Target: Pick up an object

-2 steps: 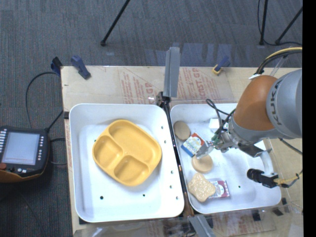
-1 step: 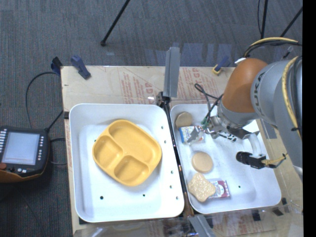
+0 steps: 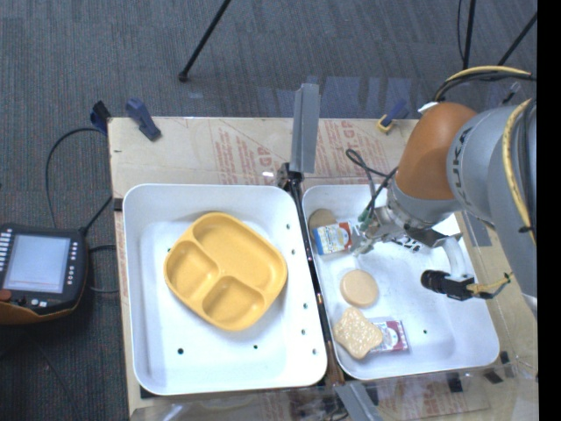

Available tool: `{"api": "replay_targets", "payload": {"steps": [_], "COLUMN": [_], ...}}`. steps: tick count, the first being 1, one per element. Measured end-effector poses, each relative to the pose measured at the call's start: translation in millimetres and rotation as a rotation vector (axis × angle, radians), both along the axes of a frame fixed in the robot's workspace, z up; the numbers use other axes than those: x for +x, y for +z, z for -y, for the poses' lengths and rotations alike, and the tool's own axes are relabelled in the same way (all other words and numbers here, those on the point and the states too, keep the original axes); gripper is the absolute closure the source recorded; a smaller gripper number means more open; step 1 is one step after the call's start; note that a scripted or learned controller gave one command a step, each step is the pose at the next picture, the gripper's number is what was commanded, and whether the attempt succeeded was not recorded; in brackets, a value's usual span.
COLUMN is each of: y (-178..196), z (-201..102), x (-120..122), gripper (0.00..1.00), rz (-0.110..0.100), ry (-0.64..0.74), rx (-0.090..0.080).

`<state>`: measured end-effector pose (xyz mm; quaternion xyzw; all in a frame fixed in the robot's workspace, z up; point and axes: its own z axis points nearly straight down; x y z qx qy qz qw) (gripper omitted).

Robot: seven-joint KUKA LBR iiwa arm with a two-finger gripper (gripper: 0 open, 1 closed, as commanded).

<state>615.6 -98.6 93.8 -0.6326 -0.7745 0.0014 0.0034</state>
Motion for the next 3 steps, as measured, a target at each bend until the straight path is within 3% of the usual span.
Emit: {"api": "replay_targets", "payload": {"steps": [1, 2, 3], "y": [-9, -12, -9], "z": [47, 98, 29], "x": [28, 27, 13], "gripper": [1.00, 1.00, 1.00], "rz": [0.002, -0.028, 0.000], "ry": [-0.080, -0.350, -0.532], "rx": [-0.001, 0.018, -0.002]}}
